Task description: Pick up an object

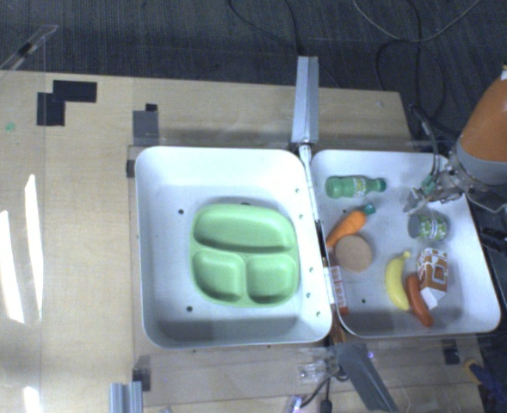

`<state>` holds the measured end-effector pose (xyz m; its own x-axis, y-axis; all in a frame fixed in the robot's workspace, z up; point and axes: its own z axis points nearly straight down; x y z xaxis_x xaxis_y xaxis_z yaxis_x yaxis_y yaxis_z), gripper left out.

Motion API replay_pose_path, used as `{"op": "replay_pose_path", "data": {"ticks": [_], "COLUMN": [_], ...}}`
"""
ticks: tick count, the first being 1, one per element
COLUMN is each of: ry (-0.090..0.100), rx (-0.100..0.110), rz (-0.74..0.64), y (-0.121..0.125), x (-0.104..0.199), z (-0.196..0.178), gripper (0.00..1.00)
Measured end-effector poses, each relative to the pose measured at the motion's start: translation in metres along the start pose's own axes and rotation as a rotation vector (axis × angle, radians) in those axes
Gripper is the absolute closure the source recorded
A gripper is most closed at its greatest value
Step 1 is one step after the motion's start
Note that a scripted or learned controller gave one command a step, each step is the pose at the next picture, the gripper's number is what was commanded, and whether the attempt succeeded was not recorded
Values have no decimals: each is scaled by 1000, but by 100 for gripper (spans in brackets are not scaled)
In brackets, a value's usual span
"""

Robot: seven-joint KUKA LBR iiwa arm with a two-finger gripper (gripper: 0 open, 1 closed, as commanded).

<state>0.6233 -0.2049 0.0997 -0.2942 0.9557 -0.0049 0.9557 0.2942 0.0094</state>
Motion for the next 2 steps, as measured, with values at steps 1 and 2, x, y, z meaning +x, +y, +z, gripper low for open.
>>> {"op": "replay_pose_path", "data": {"ticks": [1,2], "ry": [0,1], "rx": [0,2], "rz": [0,152], "y": [0,-21], "x": [0,41], "z": [0,12], "gripper": [0,0]}}
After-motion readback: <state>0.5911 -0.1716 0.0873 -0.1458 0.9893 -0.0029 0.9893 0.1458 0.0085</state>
